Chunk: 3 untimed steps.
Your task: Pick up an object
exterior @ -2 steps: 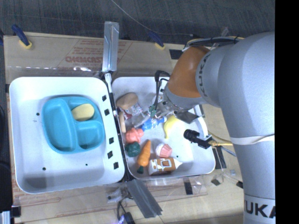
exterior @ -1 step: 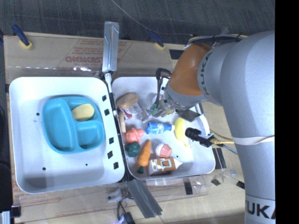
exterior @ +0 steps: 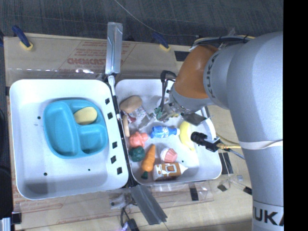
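the grey arm comes in from the right and bends down into the right bin, its orange band sitting just above the wrist. the gripper hangs low in the upper middle of that bin, pointing down among the toys; whether it is open, closed or holding anything cannot be told from here, as the wrist covers it.

just left of the gripper lies a tan bread-like piece. directly below it is a blue and white bottle on its side, and to the lower right a yellow banana next to a black fitting on the arm. further below and left sit a pink toy, a dark green piece, an orange carrot, a pink and white cupcake-like toy and a small brown carton near the bin's front wall.

well off to the left, in the left bin, a blue divided tray carries a yellow lemon-like object.
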Each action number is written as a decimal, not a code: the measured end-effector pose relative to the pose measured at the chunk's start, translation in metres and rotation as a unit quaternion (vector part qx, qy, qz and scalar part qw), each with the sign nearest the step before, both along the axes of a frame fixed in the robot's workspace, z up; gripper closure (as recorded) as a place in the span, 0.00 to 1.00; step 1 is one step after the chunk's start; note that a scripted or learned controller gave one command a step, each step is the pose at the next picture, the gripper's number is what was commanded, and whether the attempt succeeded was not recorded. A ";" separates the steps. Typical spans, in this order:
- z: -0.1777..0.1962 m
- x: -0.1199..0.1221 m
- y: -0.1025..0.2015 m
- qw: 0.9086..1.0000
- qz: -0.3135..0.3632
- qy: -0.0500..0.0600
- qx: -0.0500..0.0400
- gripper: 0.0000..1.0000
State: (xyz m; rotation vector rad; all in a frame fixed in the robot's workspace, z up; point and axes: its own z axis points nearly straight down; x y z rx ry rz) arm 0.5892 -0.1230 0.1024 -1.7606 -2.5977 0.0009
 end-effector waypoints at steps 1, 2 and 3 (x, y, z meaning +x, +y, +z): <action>0.010 0.001 0.000 1.000 0.002 0.000 0.000 1.00; 0.010 0.001 0.000 1.000 0.002 0.000 0.000 0.00; -0.011 -0.071 -0.029 0.995 0.101 0.000 0.000 0.00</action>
